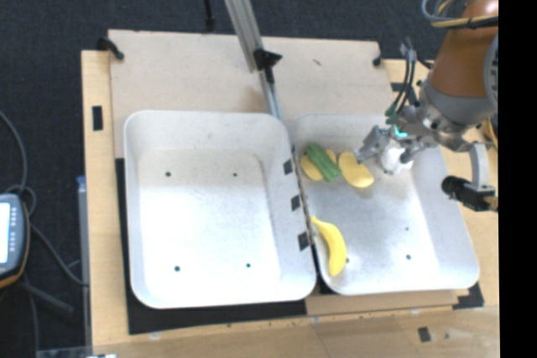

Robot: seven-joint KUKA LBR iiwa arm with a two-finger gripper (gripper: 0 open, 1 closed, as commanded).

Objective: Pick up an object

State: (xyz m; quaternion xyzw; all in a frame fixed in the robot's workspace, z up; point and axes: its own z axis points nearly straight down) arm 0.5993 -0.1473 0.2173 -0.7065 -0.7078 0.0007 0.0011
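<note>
Camera view: yellow piece lies in the right bin, touching a green piece; a banana sits near the divider. Clustered toys likely scattered for random picking. My hand hovers just right of the yellow piece, holding nothing visible; whether it is apart or together I cannot tell.

I see open floor across the right bin near-right half. Banana hugs its left wall; green piece and yellow pieces crowd the far-left.
</note>
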